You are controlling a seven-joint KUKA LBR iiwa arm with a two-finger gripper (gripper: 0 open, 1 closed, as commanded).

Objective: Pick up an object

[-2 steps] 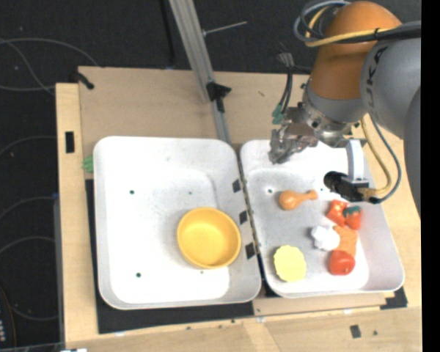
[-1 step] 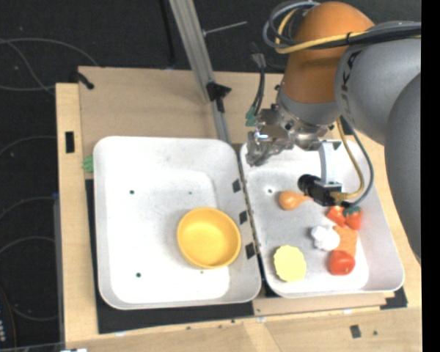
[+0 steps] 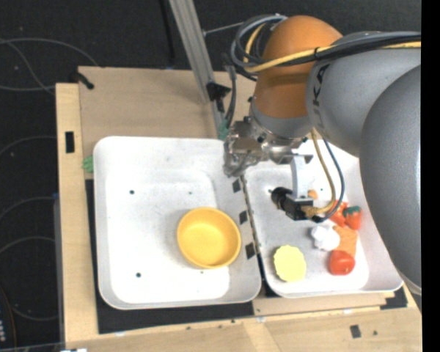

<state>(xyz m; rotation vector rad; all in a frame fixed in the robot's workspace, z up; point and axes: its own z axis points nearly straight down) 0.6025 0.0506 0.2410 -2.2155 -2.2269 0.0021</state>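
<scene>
A yellow bowl [image 3: 208,237] sits upright in the left bin [image 3: 139,196], toward its front right. In the right bin [image 3: 268,218] lie a pale yellow round piece [image 3: 289,263], a red tomato-like item [image 3: 341,262], a small white object [image 3: 324,236] and an orange carrot-like item [image 3: 347,221]. My gripper [image 3: 240,158] hangs over the rear of the ridge between the two bins, behind and to the right of the bowl. Nothing shows in its grasp.
The large grey arm with its orange band [image 3: 297,64] covers the rear and right side of the right bin. A slanted metal rail [image 3: 194,46] rises behind the bins. Wooden bench surface [image 3: 147,101] surrounds them.
</scene>
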